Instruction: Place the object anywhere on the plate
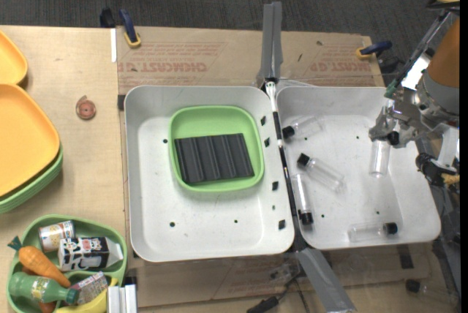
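Note:
A green square plate (179,130) sits in the left bin (146,224) with a dark ridged mat (213,158) lying on it. Several clear vials with black caps lie in the right bin (351,110): one at the upper left (303,129), one in the middle (320,171), one along the left wall (300,198), one near the front (369,231). Another clear vial (378,158) stands on end at the right, its top right under my gripper (390,132). I cannot tell whether the gripper holds it or only hovers at its top.
A metal divider bar (271,41) runs back from between the bins. Clamps (129,30) (373,50) hold the cardboard at the rear. Orange plates (22,136) and a bowl of toy food (62,260) lie on the bench to the left.

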Tool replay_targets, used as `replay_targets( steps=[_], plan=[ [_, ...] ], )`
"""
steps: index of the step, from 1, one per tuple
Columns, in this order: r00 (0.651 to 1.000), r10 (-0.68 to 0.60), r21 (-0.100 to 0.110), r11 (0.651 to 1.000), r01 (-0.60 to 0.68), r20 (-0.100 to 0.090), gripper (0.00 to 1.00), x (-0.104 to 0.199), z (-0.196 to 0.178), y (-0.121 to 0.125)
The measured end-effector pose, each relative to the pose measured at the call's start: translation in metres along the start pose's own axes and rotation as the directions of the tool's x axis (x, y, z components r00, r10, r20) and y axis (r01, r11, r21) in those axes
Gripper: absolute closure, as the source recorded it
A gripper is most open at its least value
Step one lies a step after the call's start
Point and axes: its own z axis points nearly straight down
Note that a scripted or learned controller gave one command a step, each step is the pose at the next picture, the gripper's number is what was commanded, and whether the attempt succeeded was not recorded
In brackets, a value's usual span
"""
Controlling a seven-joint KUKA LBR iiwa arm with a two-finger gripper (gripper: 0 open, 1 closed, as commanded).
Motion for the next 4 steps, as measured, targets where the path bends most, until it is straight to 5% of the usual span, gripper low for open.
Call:
replay_targets(
  steps=[1, 2, 3, 4],
  plan=[
    [1.000, 0.000, -0.001, 1.000, 0.000, 0.000, 0.00, 0.000, 0.000, 0.000],
    [0.985, 0.170, 0.000, 0.985, -0.170, -0.001, 0.00, 0.071, -0.030, -0.036],
    [0.867, 0.497, 0.000, 0.867, -0.497, 0.000, 0.00, 0.106, -0.021, -0.046],
    [0.766, 0.643, 0.002, 0.766, -0.643, 0.002, 0.00, 0.142, 0.008, -0.069]
  ],
)
